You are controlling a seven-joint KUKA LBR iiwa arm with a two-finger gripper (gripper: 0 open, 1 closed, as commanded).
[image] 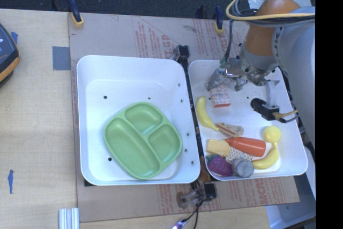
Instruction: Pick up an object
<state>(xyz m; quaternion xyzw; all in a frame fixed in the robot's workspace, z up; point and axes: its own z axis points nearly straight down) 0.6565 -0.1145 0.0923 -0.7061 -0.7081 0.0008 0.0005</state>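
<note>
Arm: the grey arm comes in from the right, its orange band over the far end of the right bin; its bulk is cut off at the right.
Gripper: the gripper hangs over the far-left part of the right bin; blurred metal, so how far open it is cannot be told, and nothing is seen in its hold.
Carton: a small white carton with a red label lies in the right bin, just on the near side of the gripper; whether they touch cannot be told.
Right bin: the right bin holds toy food crowded toward its near end.
Banana: a banana lies along the left wall, near the carton.
Carrot: an orange carrot lies across the pile, partly covering a yellow block.
Grapes: purple grapes sit in the near corner, touching a grey lump too small to make out.
Lemon: a lemon sits right of the carrot.
Left bin: the left bin holds a green divided plate at its near end.
Left edge: an orange and black device on the bench is cut off.
</note>
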